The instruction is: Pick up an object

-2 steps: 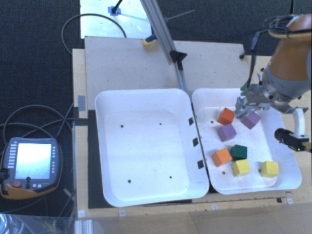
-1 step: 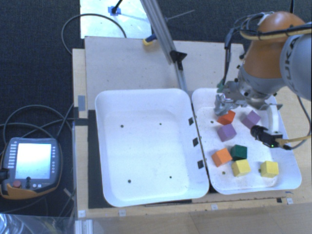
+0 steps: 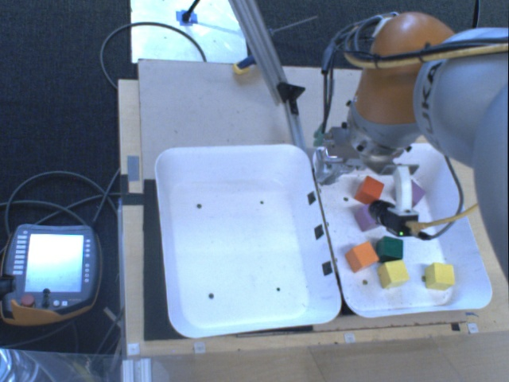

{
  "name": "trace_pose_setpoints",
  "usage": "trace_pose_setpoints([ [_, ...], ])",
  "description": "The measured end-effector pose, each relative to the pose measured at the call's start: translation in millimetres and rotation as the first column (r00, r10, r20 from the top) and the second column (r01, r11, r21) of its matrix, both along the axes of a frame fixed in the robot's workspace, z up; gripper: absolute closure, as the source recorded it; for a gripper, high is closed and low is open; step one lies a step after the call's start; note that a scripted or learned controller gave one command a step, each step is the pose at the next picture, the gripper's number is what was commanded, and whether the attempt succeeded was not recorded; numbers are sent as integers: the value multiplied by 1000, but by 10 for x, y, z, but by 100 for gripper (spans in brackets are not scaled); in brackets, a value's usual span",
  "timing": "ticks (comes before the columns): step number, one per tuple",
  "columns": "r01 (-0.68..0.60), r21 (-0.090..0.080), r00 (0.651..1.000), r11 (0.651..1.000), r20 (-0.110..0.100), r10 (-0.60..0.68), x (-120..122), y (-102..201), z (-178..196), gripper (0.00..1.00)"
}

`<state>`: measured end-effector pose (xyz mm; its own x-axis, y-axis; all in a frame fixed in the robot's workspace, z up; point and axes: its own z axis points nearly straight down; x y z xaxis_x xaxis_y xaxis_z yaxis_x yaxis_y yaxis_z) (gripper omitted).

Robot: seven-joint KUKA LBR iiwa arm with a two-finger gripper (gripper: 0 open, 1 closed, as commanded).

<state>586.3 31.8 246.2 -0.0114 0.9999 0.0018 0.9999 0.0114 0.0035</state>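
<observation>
The right bin (image 3: 469, 293) holds several small blocks. An orange block (image 3: 369, 189) lies near its middle, with a purple block (image 3: 365, 217) just below it and a paler purple one (image 3: 417, 192) to the right, partly hidden by the wrist. Toward the front lie another orange block (image 3: 362, 256), a dark green block (image 3: 390, 247) and two yellow blocks (image 3: 393, 273) (image 3: 439, 275). My gripper (image 3: 324, 166) hangs over the bin's far left corner, close to the wall between the bins and left of the upper orange block. I see nothing held in it.
The left bin (image 3: 171, 213) sits beside the right one, sharing a wall marked with black tabs (image 3: 318, 231). A slanted metal pole (image 3: 262, 50) crosses the back of the bench. A teach pendant (image 3: 52, 273) lies on the floor at left.
</observation>
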Motion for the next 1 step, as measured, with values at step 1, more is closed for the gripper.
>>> trace_pose_setpoints([
  [1, 1, 0, 1000, 1000, -3, -1, 49, 452, -154, 100],
])
